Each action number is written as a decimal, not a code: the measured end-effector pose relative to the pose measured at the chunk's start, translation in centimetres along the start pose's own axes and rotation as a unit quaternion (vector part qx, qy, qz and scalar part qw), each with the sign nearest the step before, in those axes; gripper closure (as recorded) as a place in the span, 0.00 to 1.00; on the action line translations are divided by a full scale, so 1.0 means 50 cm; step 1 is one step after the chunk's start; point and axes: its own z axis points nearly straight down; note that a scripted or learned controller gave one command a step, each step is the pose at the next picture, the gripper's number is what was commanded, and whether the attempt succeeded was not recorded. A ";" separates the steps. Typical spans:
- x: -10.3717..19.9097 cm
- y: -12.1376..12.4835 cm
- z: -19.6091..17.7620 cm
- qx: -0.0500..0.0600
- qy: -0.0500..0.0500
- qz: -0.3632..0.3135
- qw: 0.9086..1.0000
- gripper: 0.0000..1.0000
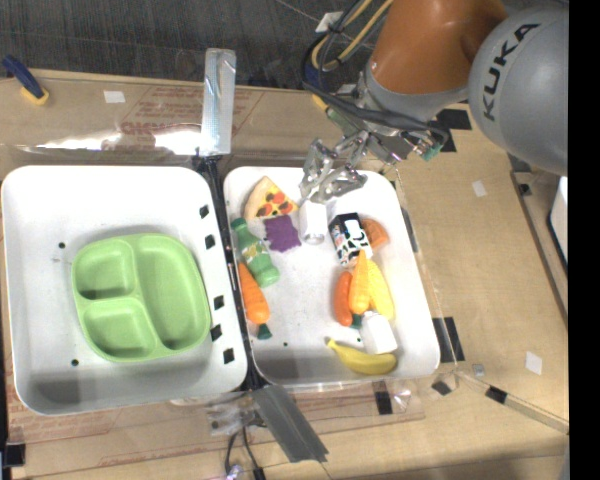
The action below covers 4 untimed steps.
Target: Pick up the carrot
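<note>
**Carrot lies at the right bin's left wall, gripper up at the far rim**

Nearest you in the right bin [410,353], a banana [362,358] sits along the front wall. Look left and you find the carrot [253,296], lying against the left wall, touching a green bottle [255,256] just beyond it. The left bin [25,298] carries a green divided plate [140,296]. Farther back you see a purple block [281,233] and a pizza slice toy [269,200]. At the far rim the gripper [327,178] hangs well apart from the carrot; you cannot tell its grip state from here
</note>
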 end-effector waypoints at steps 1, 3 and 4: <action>-0.048 0.049 -0.067 0.003 -0.001 0.010 1.000 1.00; -0.120 0.116 -0.075 0.002 -0.001 -0.136 0.991 1.00; -0.130 0.127 -0.072 0.001 0.000 -0.181 0.983 1.00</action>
